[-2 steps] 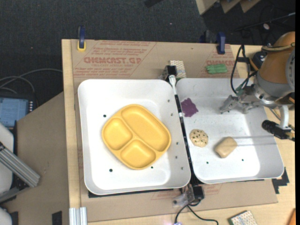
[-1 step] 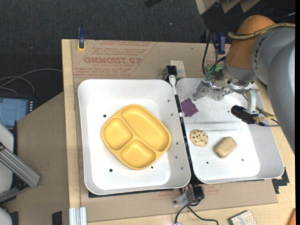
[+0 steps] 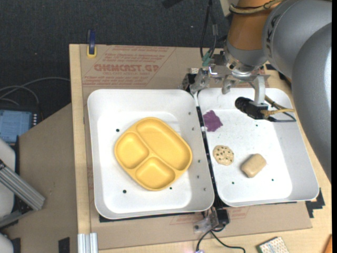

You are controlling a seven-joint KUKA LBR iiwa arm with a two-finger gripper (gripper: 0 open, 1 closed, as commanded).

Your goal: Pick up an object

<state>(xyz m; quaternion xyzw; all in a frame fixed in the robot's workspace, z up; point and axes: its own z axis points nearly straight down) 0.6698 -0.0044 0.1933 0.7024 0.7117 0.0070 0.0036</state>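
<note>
1. Nearest the lower edge of the frame, the counter [image 3: 131, 57] carries two white bins side by side, the left bin [image 3: 100, 141] and the right bin [image 3: 284, 162], with their inner rims touching.
2. Lower right, in the right bin, a tan block [image 3: 254, 165] lies just beside a round cookie [image 3: 223, 155], not touching it. A grasp aimed at either could knock the other aside. The cookie lies flat, so I judge it likely to slip free or crumble under a pinch.
3. Centre left, a yellow divided plate [image 3: 152, 153] with three compartments sits askew in the left bin. It looks too broad to span. A pinch on its rim might let it tip and drop.
4. Higher up, a small purple piece [image 3: 212, 120] rests in the right bin close to the shared rim. Reaching for it risks striking that wall.
5. Farthest, at upper right, the end effector [image 3: 231, 83] hangs over the far rim of the right bin, below the orange band of the arm [image 3: 295, 41]. I see nothing held in it, and I cannot tell whether it is apart or together. Descending from here would probably meet the rim, not an object.
6. Count: two bins, one plate, one block, one cookie and one purple piece. That gives four things to pick from, three of them in the right bin.
</note>
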